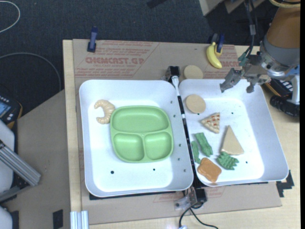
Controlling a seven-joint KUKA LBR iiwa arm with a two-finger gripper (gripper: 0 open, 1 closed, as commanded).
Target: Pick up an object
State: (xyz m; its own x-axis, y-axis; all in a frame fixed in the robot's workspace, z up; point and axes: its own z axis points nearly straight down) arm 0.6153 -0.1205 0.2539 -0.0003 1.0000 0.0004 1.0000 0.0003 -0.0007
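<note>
My gripper (238, 83) hangs open over the far edge of the right bin (267, 128), with nothing between its fingers. Below it in that bin lie a round tan cookie (195, 103), a pizza slice (211, 122), a tan wedge of sandwich (231, 141), green beans (202, 144), a small green leafy piece (227, 161) and an orange nugget (209, 169). The cookie is the nearest of them, down and to the left of the fingers.
The left bin (95, 128) holds a green divided plate (141, 133) and a croissant (104, 110). A banana (214, 55) and a tan disc (193, 72) lie on the cardboard behind the bins. A blue clamp (92, 39) sits at the board's far left.
</note>
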